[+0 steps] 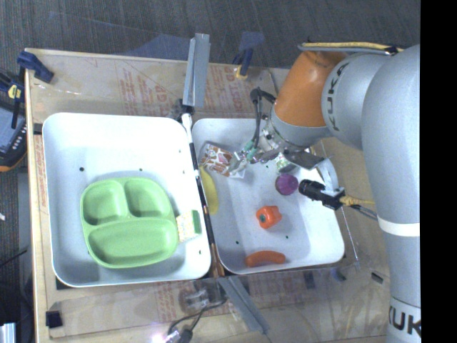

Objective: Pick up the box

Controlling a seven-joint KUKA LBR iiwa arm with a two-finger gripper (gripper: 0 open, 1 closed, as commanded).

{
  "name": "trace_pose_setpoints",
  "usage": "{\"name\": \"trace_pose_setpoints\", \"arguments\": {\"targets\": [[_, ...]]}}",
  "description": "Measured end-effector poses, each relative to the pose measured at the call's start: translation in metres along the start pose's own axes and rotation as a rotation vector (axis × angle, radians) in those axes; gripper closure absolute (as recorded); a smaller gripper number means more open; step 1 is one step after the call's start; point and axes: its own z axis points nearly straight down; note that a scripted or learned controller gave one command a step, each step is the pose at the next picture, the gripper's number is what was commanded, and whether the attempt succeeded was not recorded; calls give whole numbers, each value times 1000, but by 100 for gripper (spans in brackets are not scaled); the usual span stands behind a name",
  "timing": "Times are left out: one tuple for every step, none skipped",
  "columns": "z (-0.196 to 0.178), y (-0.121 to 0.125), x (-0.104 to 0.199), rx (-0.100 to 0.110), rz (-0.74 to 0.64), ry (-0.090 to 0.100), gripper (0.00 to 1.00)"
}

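1. Camera view: a plywood counter (107,73) carries two shallow white plastic bins with rounded corners, side by side.
2. The left bin (64,138) holds a pale green plate (128,222), rounded and moulded into three compartments, smooth and matte. A small pale card-like piece (187,225) leans at the plate's right edge, by the bin wall.
3. The right bin (314,245) holds the box (223,160), a small flat carton with a busy printed wrapper, lying in the far-left part of that bin.
4. A long yellow banana-like shape (209,191) lies along the right bin's left wall, just near the box.
5. A round purple piece (287,184), an orange chunky piece (268,217) with a green spot, and a long orange-red carrot-like shape (265,259) lie apart on the bin floor.
6. The smooth grey arm with its glossy orange band reaches in from the right; the claw (258,152) sits just right of the box, at its edge. I cannot tell whether it is released or clenched.
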Motion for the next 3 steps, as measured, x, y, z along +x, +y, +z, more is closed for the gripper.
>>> {"name": "trace_pose_setpoints", "arguments": {"targets": [[-104,29,45,-3,-482,-4,100],[8,10,16,0,-856,-1,100],[-85,17,3,-2,-495,-5,100]]}}
